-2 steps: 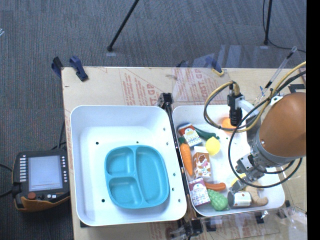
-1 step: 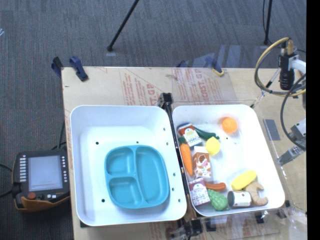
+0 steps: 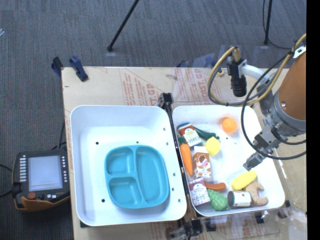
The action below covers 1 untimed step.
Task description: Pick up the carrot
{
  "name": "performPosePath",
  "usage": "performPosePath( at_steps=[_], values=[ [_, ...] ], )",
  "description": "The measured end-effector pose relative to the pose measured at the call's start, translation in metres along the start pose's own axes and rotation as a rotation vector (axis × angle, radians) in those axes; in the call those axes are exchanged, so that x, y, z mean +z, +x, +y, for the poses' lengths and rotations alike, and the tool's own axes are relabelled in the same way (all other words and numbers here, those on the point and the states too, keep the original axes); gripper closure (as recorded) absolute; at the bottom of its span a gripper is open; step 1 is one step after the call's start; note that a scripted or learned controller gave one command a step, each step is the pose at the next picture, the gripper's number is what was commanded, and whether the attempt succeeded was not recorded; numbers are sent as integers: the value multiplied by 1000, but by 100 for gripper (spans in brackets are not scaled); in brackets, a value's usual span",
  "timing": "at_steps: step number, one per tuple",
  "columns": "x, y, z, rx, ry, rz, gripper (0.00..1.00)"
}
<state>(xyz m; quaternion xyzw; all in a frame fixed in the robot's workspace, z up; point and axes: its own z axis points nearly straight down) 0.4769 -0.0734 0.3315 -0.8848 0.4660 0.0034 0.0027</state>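
On the tabletop (image 3: 120, 84) the left bin (image 3: 82, 134) holds a tray (image 3: 136, 176), while in the right bin (image 3: 277, 184) the carrot (image 3: 186, 158) lies by the left wall, a box (image 3: 201, 165) just right of it, a lemon (image 3: 213, 146) beyond, and the gripper (image 3: 254, 160) hangs over the right side.

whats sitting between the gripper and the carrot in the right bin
In the camera view, the lemon and a small carton lie between the gripper and the carrot, then bare bin floor.

My bins (image 3: 80, 134) look like smooth, glossy white plastic. The carrot (image 3: 186, 159) seems matt orange plastic. The bench (image 3: 130, 84) is printed cardboard.
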Motion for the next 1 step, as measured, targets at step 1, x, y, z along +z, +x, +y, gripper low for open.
performPosePath(
  at_steps=[1],
  values=[
    [-2,70,33,-380,1,2,100]
  ],
)
